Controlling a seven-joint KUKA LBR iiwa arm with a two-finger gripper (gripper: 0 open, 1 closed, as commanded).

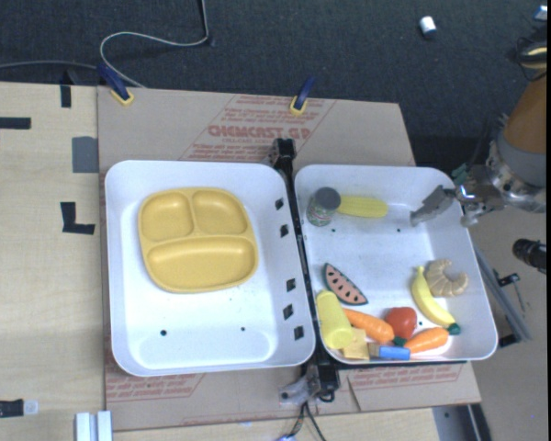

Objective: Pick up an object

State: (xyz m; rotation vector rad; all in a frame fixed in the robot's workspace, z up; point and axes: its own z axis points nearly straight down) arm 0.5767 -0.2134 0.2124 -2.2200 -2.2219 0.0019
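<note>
Where the arm reaches in from the right, its gripper (433,208) hangs over the upper right corner of the right bin (390,255), tilted toward the bin's floor. One grey finger shows clearly, but whether the gripper is released or clenched I cannot tell, and nothing is seen held in it.

The nearest toys lie to its left along the bin's upper edge: a yellow corn cob (362,208) lying crosswise, and just beside that, at the bin's upper left corner, a small grey can (323,204). Both are apart from the gripper, with bare white floor between.

The rest of the toys sit in the lower half of the same bin, well apart from the gripper. A banana (430,300) curves along the right side with a pale tan piece (448,278) touching it. A watermelon slice (345,286) lies near the middle left. Along the bottom edge are crowded a carrot (372,323), a tomato (401,321) and a blue marker (392,353).

The left bin (202,347) holds a yellow divided plate (198,239) on the worktop (37,274).
</note>
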